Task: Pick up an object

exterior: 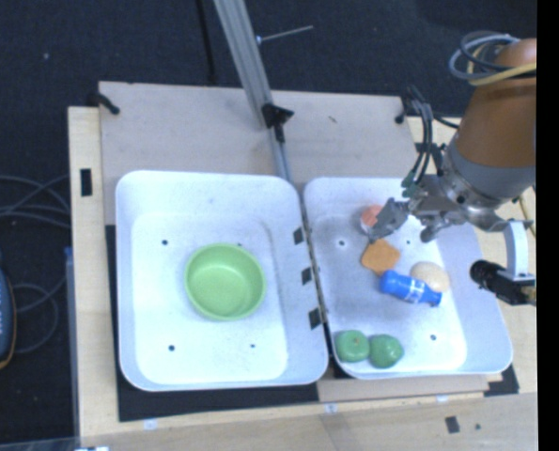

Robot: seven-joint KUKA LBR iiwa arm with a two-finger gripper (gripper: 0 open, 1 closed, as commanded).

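Note:
The right bin [476, 336] holds several small objects: an orange block [380, 256], a reddish round piece [369, 218], a blue can [411, 287] lying on its side, a cream oval [430, 272] behind it, and two green round pieces [352, 346] [385, 349] at the front edge. My gripper [411, 222] hangs over the bin's back part, open, with nothing between its fingers. One finger [389, 216] stands right beside the reddish piece, just above and behind the orange block.
A green bowl [225, 281] sits in the middle of the left bin [147, 205]. A grey metal pole [246, 50] slants up from the back between the bins. Black clips [308, 275] line the divide where the bins meet.

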